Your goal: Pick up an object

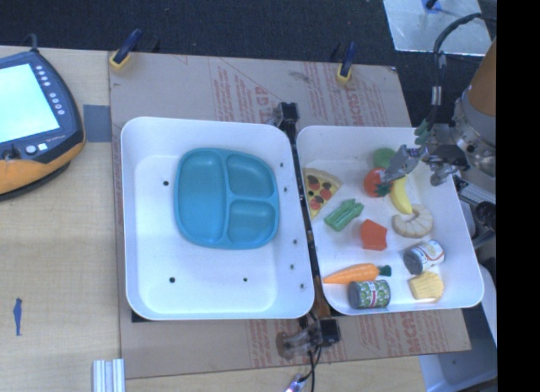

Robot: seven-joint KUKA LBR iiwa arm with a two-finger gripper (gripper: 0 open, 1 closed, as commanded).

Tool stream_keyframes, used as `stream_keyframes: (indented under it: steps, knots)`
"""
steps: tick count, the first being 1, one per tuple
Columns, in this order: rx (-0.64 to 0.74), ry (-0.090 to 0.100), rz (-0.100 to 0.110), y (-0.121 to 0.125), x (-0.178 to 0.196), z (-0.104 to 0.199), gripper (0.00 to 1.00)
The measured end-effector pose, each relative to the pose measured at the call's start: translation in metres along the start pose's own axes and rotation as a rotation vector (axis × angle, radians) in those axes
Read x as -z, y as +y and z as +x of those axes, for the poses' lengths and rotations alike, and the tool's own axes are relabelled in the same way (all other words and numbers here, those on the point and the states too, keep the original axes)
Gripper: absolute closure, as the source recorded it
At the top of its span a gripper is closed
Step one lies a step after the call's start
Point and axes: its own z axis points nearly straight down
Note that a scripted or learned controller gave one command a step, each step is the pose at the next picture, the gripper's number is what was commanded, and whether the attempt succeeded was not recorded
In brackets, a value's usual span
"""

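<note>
Over the far right part of the right bin (472, 251), the claw (419, 165) hangs above the toy food, its two grey fingers spread apart with nothing between them. One finger (399, 168) reaches left toward the red tomato (375, 182); the other sits further right, near the bin's right wall. The grey arm (477, 120) comes in from the right edge.

Just beneath the claw lies a yellow banana (402, 197), curved and smooth, running from far to near. The red tomato is round and sits just left of the banana, touching or nearly touching it, and a green piece (385, 158) peeks out on the far side of the tomato. Nearer than the banana is a pale ring-shaped pastry (413, 222).

At the left of this bin a pizza slice (319, 188) lies against the wall, with a green ridged vegetable (342, 213) just right of it and a red block (373, 234) nearer still. Along the near side lie an orange carrot (353, 275) with a green top, a dark green can (369, 294), a grey can with a white and red label (423, 256) and a yellow cheese wedge (426, 286).

The left bin (143, 281) holds a blue divided plate (226, 197), lying flat near its middle. Both bins sit on brown cardboard (253, 87) on the wooden surface (51, 298), and a tablet-like device (34, 112) with an orange rim lies at the far left.
</note>
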Motion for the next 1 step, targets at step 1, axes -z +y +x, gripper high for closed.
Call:
stream_keyframes:
  steps: [1]
  knots:
    - [0.0, 0.0, 0.002, -0.016, -0.1672, -0.0151, 0.0]
